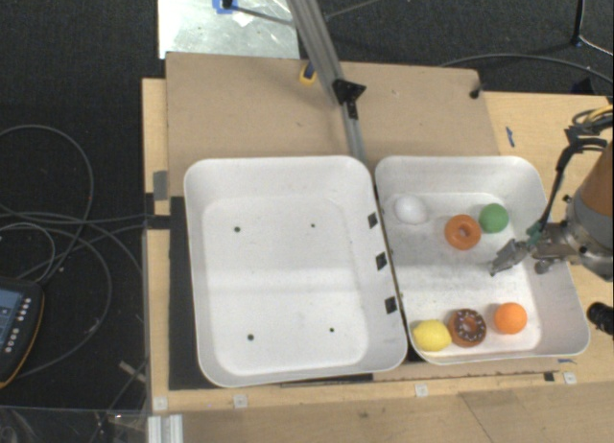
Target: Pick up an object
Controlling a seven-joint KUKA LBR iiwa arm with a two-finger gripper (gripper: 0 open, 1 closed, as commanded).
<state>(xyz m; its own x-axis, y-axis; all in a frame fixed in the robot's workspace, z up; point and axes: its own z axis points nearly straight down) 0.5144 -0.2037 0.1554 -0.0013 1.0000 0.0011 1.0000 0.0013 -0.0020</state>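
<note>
Along the right bin (552,192) near edge we count one yellow lemon (432,335), one brown donut (468,327), one orange ball (510,317). Gripper (510,257) hangs above these near the right edge, nothing visibly held; we cannot tell its opening. Farther back: one orange donut (462,232), one green ball (493,218), one white ball (411,209).

Right bin (552,192) white. Inside: white ball (411,209), orange ring (462,232), green ball (493,218), orange ball (510,317), brown doughnut (468,327) (speckled), yellow lemon (432,336). Tabletop (259,105) tan.
</note>
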